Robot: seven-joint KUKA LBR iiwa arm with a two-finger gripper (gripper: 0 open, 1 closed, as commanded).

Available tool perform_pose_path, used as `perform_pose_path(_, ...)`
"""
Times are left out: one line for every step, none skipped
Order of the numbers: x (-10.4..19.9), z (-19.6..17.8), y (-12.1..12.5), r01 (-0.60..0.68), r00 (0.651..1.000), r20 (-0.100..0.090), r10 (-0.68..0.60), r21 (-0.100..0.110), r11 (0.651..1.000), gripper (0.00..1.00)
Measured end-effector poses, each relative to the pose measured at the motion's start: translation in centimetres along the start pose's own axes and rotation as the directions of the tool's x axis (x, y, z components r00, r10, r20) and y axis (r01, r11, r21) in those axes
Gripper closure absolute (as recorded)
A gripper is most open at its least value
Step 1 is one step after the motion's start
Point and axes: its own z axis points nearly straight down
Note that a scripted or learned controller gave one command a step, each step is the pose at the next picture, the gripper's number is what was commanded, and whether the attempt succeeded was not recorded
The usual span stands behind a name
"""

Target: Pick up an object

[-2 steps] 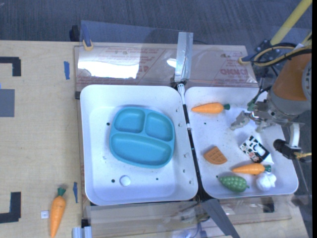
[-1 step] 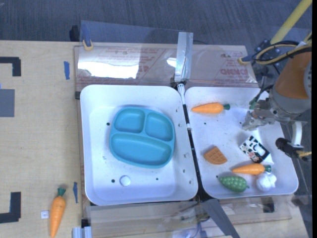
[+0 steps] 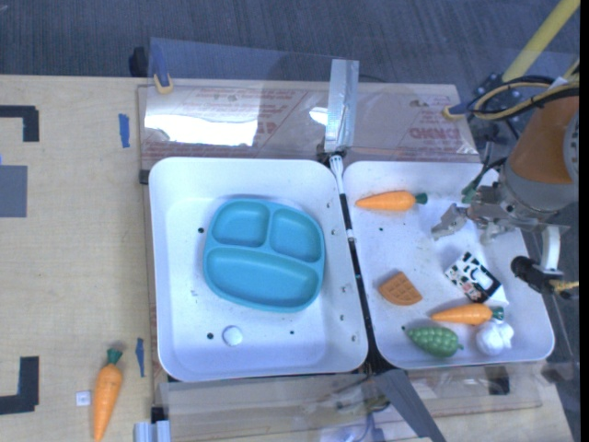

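Orange toy carrot w/ green top [image 3: 106, 389] lies on the wooden bench [image 3: 64, 247], way left of the claw [image 3: 457, 221] and lower in view. Left white bin [image 3: 166, 274] has a blue plastic divided plate [image 3: 265, 254], well left of the claw. Right white bin [image 3: 543, 339]: second orange carrot [image 3: 388, 201] near the claw, left & a bit above. Orange ridged wedge [image 3: 399, 289] below-left. Green knobbly veg [image 3: 433, 340] further below. Third carrot [image 3: 465, 315] pretty much straight below, black-and-white printed card [image 3: 473, 276] between it & the claw, not touching the claw. White garlic-looking bulb [image 3: 494, 337] below-right. Claw hangs over the right bin's upper area, nothing in it afaict; can't tell if it's apart or together.
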Motion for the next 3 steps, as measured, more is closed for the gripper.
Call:
perform_pose_path(-0.6,0.6,-4.9,-0.060,0.998,-0.009,0.060,-0.004,0.998,0.00)
perform_pose_path(-1.3,0.5,-7.6,-0.016,1.000,-0.012,0.016,-0.008,1.000,0.00)
perform_pose_path(-1.1,0.8,-11.4,0.179,0.984,0.004,-0.179,-0.005,0.984,0.00)
